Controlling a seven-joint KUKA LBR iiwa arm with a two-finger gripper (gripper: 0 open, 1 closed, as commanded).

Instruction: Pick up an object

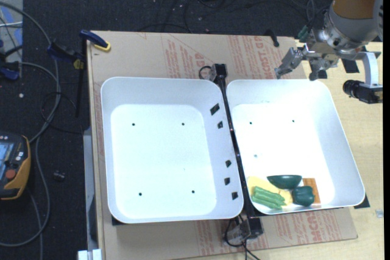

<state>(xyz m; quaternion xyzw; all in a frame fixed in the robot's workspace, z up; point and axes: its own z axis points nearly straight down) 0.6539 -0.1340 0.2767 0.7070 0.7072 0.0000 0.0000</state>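
Observation:
The right bin [323, 131] holds a small heap of objects at its near edge: a dark green bowl-like piece [284, 180], a light green ridged piece [268, 197], a teal lump [303, 195], a pale yellow flat piece [258, 182] and an orange-brown piece [311, 182]. My gripper [301, 65] hangs above the far right corner of that bin, well away from the heap. Its two fingers [287, 64] stand spread apart with nothing between them.
The left bin [122, 100] lies beside the right one, with a black clip strip [228, 137] along the divide. The bins rest on a cardboard sheet [177, 52]. Cables and a blue-yellow clamp [94, 41] lie at the back left.

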